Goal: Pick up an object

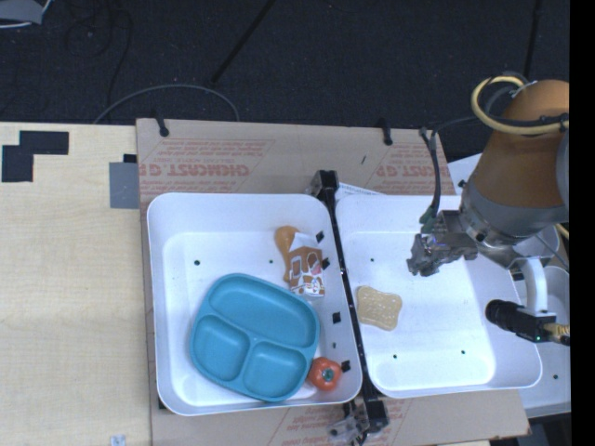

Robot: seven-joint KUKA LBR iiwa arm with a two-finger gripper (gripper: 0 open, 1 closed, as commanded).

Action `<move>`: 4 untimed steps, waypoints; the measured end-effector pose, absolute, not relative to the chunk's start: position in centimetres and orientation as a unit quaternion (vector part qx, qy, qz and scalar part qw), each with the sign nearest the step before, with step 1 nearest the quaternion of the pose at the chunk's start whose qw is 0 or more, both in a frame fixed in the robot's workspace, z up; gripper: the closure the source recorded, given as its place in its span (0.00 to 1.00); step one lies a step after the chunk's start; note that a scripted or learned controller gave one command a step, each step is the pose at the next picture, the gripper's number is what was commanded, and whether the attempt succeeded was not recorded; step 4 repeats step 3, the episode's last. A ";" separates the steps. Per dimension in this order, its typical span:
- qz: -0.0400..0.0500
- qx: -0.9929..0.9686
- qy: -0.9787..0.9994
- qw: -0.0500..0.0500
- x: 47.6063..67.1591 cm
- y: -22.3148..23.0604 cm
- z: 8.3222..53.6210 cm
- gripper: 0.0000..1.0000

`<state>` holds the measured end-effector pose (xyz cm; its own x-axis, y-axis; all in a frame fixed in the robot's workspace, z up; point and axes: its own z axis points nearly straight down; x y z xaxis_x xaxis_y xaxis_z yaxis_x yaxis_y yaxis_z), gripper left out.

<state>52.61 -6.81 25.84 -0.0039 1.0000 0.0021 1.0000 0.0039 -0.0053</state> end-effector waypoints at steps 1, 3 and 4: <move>0.001 -0.706 -0.708 0.002 51.7 -2.5 25.8 1.00; 0.001 -0.705 -0.709 0.003 49.3 7.6 24.2 1.00; 0.001 -0.705 -0.709 0.003 49.3 7.6 24.2 1.00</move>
